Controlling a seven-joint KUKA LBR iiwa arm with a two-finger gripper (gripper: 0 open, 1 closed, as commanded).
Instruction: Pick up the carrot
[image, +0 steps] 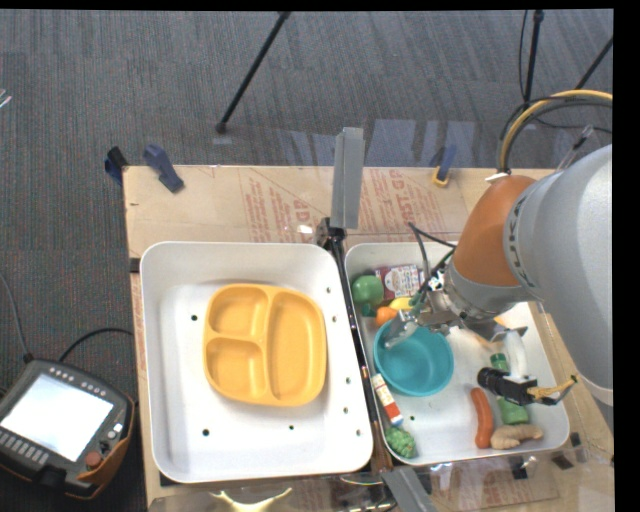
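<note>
Two white bins sit side by side on a wooden bench (230, 205). The left bin (180, 425) holds a yellow plate (266, 345) with three parts, and the plate lies flat in the middle of it. The right bin (447, 432) is full of small things. The big grey arm (570, 260) reaches in from the right, and its gripper (404, 327) hangs over the back left rim of a blue-green bowl (420, 368). I cannot tell if the gripper is spread wide or pinched together, and nothing can be seen held in it. The carrot (483, 418) lies in the right bin near the front right corner, to the right of the bowl. It is long and orange-red, and it is well apart from the gripper. A lumpy tan thing (517, 436) lies just beside the carrot's front end, and a small green thing (515, 412) sits just behind that. A white bottle (514, 352) is farther back along the right side. Left of the gripper sit a round green fruit (367, 290), a little orange bit (386, 314) and a small yellow thing (400, 303). A dark red packet (403, 277) is behind them. A red and white pen (386, 398) lies along the left wall, with a piece of broccoli (400, 441) near the front.
</note>
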